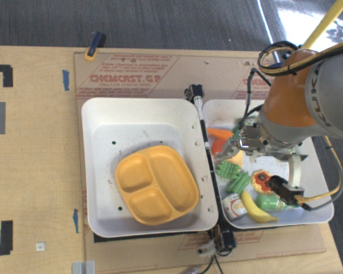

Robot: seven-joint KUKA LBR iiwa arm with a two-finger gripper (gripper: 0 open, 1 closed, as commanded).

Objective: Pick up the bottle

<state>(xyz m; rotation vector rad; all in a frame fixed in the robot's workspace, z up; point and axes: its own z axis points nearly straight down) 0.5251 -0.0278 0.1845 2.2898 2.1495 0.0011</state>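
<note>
1. At the far left, the tan bench (34, 170) is lying flat and matte, and a printed cardboard sheet (131, 76) is sitting under both bins.
2. The left bin (97, 119), smooth white plastic with rounded corners, is holding a glossy yellow plate (156, 184) that is split into three compartments.
3. In the right bin (320, 181), near the front edge, the bottle (234, 205) is lying just beside a curved yellow banana (256, 208). It is small, with a white and reddish label.
4. Bumpy green toy pieces (233, 176) and an orange carrot shape (220, 135) are lying behind the bottle.
5. I am reaching in from the right, my grey arm (300, 104) with its orange band bending down over the right bin.
6. My gripper (247, 142) is hanging over the toys, well back from the bottle; I cannot tell how it is set.
</note>
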